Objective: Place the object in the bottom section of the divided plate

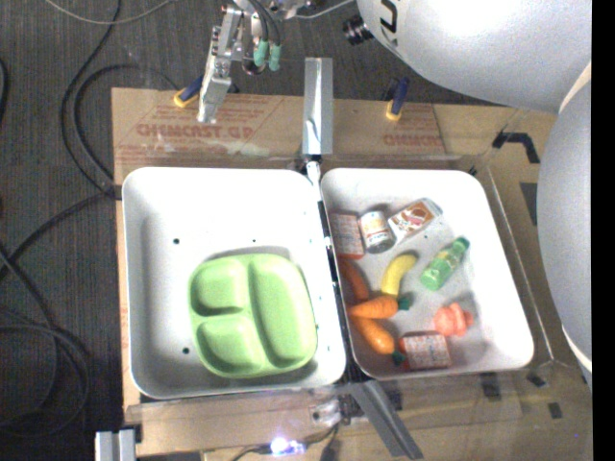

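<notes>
Beyond the left bin [135, 257], over cardboard: claw [209, 104], open or closed impossible to tell. Inside that bin: green divided plate [255, 315], bare. Over in the right bin [500, 257]: jumbled toy food. Banana [398, 273] probably light, hard, slick; best pinched across its middle, clear of the carrots [373, 307].

Green divided plate [253, 315] lies unobstructed; right bin [500, 248] is crowded with items.
</notes>
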`<control>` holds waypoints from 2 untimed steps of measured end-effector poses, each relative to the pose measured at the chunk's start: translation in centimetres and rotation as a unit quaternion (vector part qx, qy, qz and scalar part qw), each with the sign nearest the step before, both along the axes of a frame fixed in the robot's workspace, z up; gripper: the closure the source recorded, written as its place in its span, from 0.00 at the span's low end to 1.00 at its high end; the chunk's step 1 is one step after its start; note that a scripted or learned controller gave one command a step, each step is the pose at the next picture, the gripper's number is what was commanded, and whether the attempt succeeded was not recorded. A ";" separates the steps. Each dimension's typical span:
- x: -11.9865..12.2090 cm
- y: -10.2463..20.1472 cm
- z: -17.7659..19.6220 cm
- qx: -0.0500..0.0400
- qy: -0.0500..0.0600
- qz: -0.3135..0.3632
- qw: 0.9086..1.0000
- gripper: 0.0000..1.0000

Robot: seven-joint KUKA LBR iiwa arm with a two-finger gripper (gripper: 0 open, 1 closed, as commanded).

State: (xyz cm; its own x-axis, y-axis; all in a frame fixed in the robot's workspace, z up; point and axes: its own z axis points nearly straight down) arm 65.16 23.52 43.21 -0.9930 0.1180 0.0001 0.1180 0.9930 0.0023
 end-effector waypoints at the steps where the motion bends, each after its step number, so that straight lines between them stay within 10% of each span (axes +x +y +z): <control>1: -6.9 -0.3 -7.2 -0.001 0.000 0.110 0.994 1.00; 2: 1.8 -0.1 0.2 0.000 -0.001 0.042 0.999 1.00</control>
State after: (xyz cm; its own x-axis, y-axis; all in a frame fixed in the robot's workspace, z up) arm 66.93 23.45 43.37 -0.9994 0.0335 -0.0026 0.0335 0.9994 0.0031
